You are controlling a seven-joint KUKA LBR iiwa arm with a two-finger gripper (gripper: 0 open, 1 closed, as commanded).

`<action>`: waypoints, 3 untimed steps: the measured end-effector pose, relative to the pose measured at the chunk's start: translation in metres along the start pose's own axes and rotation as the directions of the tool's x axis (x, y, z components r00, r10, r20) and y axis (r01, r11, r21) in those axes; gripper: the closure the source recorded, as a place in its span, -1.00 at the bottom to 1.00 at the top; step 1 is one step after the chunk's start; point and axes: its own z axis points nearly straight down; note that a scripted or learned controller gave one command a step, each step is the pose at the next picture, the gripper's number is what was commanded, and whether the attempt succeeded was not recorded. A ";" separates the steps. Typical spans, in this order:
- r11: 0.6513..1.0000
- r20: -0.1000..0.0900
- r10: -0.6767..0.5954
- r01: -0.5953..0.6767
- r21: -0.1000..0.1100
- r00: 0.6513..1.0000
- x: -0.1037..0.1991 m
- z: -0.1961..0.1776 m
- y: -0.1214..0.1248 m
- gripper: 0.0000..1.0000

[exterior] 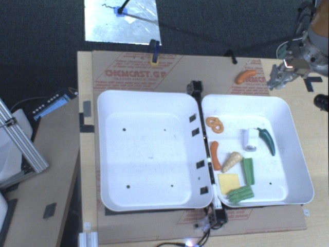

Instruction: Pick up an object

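The right bin (288,112) holds several toy foods: an orange pretzel (214,124), a white cylinder (251,139), a dark green pepper (267,140), an orange sausage (215,155), a beige root (232,161), a green cucumber (248,170), a yellow cheese slice (229,181) and green beans (240,193). My gripper (277,79) hangs at the upper right, beyond the bin's far rim and above the cardboard. A second orange sausage (247,76) lies on the cardboard just left of it. Nothing shows in the gripper.
The left bin (149,148) adjoins the right one, with black clips (198,133) along the shared wall. A cardboard sheet (169,68) lies under both bins. A foil sheet (122,14) sits on the floor at the back, and a yellow-blue clamp (153,53) stands at the cardboard's far edge.
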 end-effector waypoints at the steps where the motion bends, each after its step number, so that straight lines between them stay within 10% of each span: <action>1: 1.000 -0.003 -0.002 0.002 0.011 1.000 0.010 -0.036 0.053 1.00; 2: 1.000 -0.003 -0.002 0.002 0.006 1.000 0.027 -0.148 -0.010 1.00; 3: 1.000 -0.002 -0.002 0.002 0.014 1.000 0.030 -0.158 0.046 1.00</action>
